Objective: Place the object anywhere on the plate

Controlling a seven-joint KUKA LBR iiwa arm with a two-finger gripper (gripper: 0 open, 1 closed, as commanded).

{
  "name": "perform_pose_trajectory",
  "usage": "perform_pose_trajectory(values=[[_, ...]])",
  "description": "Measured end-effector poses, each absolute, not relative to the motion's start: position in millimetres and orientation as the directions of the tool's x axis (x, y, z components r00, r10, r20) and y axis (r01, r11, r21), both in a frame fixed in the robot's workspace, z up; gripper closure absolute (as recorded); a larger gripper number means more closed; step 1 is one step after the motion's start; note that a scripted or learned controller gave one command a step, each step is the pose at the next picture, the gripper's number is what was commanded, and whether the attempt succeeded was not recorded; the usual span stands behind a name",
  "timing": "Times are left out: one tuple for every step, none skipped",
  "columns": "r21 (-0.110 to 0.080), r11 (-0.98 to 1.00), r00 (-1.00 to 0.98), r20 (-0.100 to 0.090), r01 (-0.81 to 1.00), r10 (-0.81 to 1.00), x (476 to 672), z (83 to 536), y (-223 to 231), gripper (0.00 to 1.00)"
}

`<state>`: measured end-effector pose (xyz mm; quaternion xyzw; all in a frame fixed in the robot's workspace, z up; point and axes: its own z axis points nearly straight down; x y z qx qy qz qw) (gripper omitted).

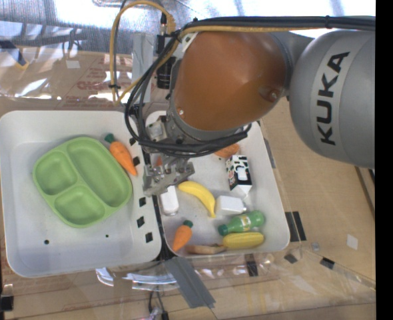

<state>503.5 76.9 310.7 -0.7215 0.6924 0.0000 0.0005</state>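
Note:
A green plate (83, 179) with three compartments lies in the left bin (16, 245). A toy carrot (122, 157) rests beside the plate's upper right rim, on the bin floor. My gripper (164, 177) hangs low over the near-left part of the right bin (276, 205), by the divider between the bins. Directly below it lies a small white object (170, 201), and a banana (200, 195) is just to its right. The big orange wrist band hides what sits behind the gripper.
The right bin also holds a cow-print carton (239, 172), a white block (231, 204), a green bottle (242, 222), a yellow item (243, 240), a second carrot (182, 235), a brown stick-like piece (205, 249) and an orange piece (228, 151) under the arm.

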Motion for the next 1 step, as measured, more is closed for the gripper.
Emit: perform_pose_trajectory(values=[[-0.014,-0.228,0.228,-0.001,-0.973,-0.974,478.4,376.4,48.7,1.0]])
